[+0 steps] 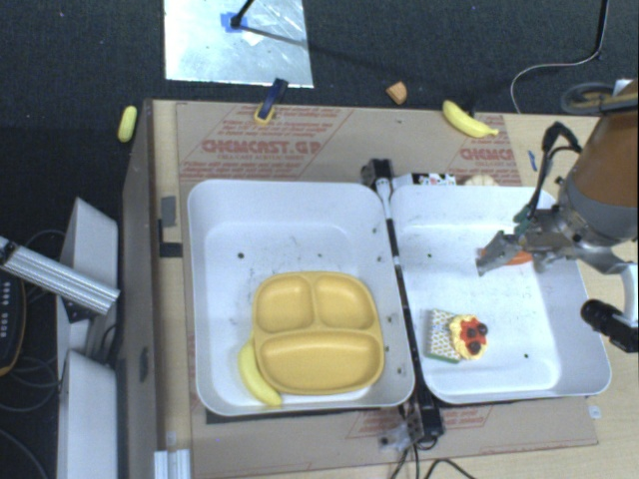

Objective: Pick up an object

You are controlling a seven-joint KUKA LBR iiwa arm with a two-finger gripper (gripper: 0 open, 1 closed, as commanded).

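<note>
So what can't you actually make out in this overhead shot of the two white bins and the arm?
- Gripper: blurred over the right white bin; whether anything sits between its fingers is unreadable.
- Small multicoloured object in the right bin: too small and soft to identify.
- Yellow banana in the left white bin: partly hidden under the yellow divided plastic plate.
- Grey and orange arm: cut off by the right edge.

A cardboard-covered bench (300,138) carries two white bins: the left bin (215,218) touches the right bin (584,372). A banana (467,119) lies behind the right bin.
</note>
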